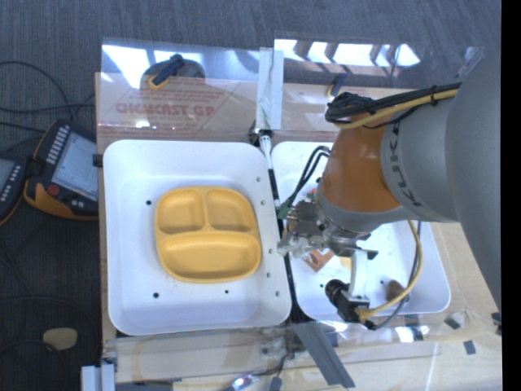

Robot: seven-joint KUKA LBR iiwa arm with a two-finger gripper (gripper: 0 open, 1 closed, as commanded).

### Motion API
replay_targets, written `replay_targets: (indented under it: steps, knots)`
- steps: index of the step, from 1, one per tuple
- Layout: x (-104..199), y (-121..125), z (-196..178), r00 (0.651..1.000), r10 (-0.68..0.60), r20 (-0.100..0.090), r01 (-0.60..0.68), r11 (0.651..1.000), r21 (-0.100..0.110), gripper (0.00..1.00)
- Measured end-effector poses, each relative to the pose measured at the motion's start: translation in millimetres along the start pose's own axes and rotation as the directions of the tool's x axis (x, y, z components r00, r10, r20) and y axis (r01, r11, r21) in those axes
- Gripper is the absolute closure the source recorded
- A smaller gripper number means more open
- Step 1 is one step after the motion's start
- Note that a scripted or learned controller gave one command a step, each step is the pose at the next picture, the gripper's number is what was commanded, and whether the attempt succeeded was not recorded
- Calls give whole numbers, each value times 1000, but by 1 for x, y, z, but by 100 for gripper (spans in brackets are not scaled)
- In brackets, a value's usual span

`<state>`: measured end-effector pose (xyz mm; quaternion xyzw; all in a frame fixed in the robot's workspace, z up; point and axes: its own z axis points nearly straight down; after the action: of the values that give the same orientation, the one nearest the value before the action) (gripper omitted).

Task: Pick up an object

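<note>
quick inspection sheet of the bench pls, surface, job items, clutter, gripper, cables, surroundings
surface: two shallow white bins side by side, left bin and right bin, on a bench with clear panels behind.
job's things: yellow divided plate lies flat in the left bin; a small brown object in the right bin under the wrist, and another small brown piece, too small to identify.
clutter: nothing seen.
grippers: gripper low over the right bin's left side; finger state not visible.
cables: black and yellow cables loop around the wrist; black cables on the floor at left.
surroundings: teach pendant on dark carpet, left of the bench.
</note>
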<state>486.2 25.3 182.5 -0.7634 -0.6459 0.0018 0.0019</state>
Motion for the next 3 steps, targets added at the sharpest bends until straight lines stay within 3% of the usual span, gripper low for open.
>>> replay_targets:
  steps: [1, 2, 3]
  knots:
    - [-63, 42, 0, 1000, 11, 1, -11, 1000, -2, 100]
    - [-88, 12, 0, 985, 175, -1, -175, 985, 0, 100]
    - [-43, 32, -72, 998, -60, 1, 60, 998, -2, 100]
